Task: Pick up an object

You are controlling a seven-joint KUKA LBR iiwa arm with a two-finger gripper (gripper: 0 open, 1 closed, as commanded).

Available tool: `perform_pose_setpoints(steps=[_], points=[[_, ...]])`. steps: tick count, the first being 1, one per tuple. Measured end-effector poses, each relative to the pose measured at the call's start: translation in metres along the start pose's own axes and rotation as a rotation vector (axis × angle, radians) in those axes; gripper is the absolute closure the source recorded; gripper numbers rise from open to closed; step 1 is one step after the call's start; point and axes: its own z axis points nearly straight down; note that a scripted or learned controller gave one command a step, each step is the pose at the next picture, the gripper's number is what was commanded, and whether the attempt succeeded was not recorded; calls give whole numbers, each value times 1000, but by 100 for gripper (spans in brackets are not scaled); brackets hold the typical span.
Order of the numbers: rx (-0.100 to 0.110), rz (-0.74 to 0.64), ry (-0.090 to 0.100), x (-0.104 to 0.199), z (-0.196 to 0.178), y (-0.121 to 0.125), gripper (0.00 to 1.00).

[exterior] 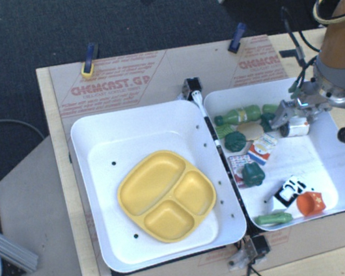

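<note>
Camera view: tool [286, 119] sits low in the right bin [335, 158] near a green bottle [240, 116]; finger spacing cannot be told. The bottle lies along the back wall, probably light, stiff and slick; best gripped across its middle.

Counting it up: two white bins sitting side by side, left bin [94, 181] and right bin [337, 171]. One yellow divided tray [166, 196] lying in the left one. I'm seeing roughly seven or eight small items [253, 174] crowding the right one.
</note>
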Motion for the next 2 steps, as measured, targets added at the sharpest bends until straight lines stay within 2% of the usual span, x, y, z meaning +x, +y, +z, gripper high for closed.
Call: perform_pose_setpoints(steps=[1, 2], points=[[0, 0, 0, 9, 49, 3, 0], [-6, 1, 1, 10, 78, 6, 0]])
